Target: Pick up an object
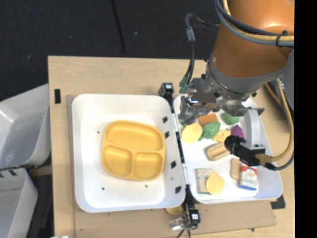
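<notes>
I'm low over the right bin [270,185], near the yellow piece [191,133], nothing lifted yet, and whether my jaws are spread, I can't tell.

the two bins [84,182] looked like smooth white plastic with a slight sheen, and the yellow tray [132,149] in the left one was glossy moulded plastic. the bench [119,73] showed a pale, matt wood surface. the arm's orange band [252,21] was shiny and smooth.
</notes>
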Action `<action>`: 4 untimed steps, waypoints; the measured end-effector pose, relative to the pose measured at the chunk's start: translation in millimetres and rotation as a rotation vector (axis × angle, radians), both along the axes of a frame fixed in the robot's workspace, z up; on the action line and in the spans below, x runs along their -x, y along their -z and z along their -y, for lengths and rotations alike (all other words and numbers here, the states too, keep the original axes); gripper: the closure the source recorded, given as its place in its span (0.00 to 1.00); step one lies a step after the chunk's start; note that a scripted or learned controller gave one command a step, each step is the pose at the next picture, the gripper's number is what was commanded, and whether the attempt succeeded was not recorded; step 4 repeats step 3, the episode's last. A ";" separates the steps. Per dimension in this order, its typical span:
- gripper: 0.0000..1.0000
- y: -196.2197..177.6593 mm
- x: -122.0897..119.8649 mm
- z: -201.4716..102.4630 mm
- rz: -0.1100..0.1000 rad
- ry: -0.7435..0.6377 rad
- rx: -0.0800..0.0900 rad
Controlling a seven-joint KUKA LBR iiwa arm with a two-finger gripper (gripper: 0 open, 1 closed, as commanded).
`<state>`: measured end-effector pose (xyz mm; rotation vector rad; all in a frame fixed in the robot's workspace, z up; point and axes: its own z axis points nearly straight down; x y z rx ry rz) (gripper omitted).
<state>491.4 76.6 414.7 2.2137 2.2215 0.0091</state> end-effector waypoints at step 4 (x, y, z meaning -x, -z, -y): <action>1.00 35.1 0.8 -6.0 -0.012 0.003 0.003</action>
